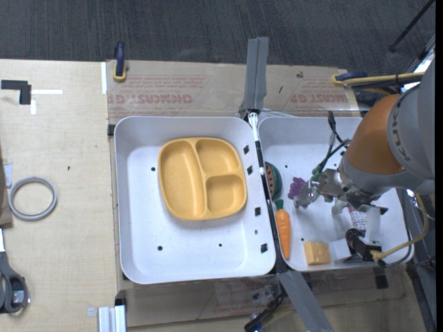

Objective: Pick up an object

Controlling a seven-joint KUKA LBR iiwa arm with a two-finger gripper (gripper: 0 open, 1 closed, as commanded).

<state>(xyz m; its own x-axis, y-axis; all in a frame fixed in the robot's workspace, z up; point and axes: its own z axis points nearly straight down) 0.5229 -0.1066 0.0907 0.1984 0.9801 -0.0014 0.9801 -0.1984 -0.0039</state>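
1. While the arm reached into the right bin from the right, its gripper hung low over the bin's middle, right beside a small cluster of purple grapes.
2. Whether the grapes were actually held could not be told: the wrist and cables hid how the gripper stood, and the purple cluster showed only just off its left tip.
3. As the nearest candidates, the grapes lay just to the left of the gripper, touching or almost touching it.
4. Further left and lower, a carrot lay along the wall between the bins, its long axis running up and down the view, green top upward.
5. Near it, above, a round watermelon slice sat against the same wall.
6. A yellow cheese block rested near the bin's front edge, below the gripper and well apart from it.
7. Judged from this, the coming move turned on a short leftward shift, since the grapes were far closer than anything else.
8. Across the divider, the left bin held a yellow divided plate.
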